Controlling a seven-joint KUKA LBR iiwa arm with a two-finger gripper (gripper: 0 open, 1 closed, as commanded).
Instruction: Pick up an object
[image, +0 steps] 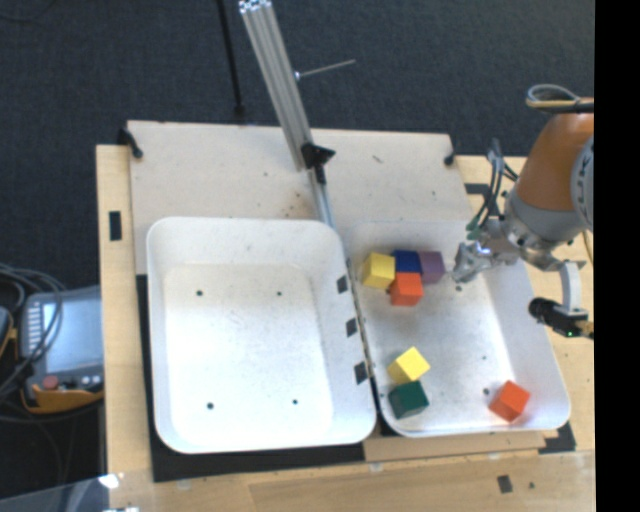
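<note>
Left bin: it holds no blocks, so a grasp aimed here closes on nothing.
Divider between bins: the two rims meet here; the green block sits just beside it at the near edge, so a finger coming down on that side risks striking the rim.
Yellow block, near: tilted and touching the green block; a pinch on either likely nudges the other and twists the grip.
Far cluster: a yellow block, a blue block, an orange block and a purple block are packed touching in the right bin; fingers have little gap to enter, so they may land on top or push the group away.
Gripper: low, just right of the purple block, nothing seen between its fingers; whether the jaws are open or closed, I cannot tell.
Lone orange block: near right corner, well apart from the others, but close to the bin wall, which could block one finger.
</note>
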